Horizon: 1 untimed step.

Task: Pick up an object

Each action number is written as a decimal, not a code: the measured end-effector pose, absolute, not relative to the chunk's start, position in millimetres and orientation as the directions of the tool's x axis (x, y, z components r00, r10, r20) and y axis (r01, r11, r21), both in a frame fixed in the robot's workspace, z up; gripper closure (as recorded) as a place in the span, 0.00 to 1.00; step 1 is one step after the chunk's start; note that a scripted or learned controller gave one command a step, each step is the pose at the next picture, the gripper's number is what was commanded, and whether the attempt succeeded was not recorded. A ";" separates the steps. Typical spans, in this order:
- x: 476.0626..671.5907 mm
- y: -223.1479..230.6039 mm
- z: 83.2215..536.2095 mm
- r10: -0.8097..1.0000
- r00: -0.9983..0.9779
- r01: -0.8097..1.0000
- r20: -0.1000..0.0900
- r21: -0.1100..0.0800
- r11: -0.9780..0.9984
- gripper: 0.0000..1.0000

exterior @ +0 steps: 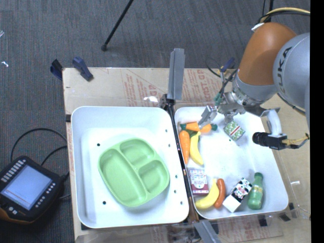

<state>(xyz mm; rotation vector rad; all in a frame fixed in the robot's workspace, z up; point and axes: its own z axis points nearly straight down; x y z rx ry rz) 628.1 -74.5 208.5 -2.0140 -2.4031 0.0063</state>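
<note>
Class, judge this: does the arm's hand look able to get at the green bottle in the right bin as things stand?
Probably yes. The green bottle lies uncovered in the near right corner of the right bin, though the bin wall and a black-and-white carton crowd it. The hand hovers at the far end.

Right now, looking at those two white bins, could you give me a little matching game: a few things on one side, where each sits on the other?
Things:
1. green divided plate
2. green bottle
3. carrot
4. pincer

Places:
A. near right corner of the right bin
B. above the far end of the right bin
C. in the left bin
D. along the right bin's left wall, beside a banana

Pairs: 1-C, 2-A, 3-D, 4-B
</note>
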 end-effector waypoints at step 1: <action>641.9 -107.8 95.1 0.919 -0.393 0.919 0.004 -0.004 0.393 0.00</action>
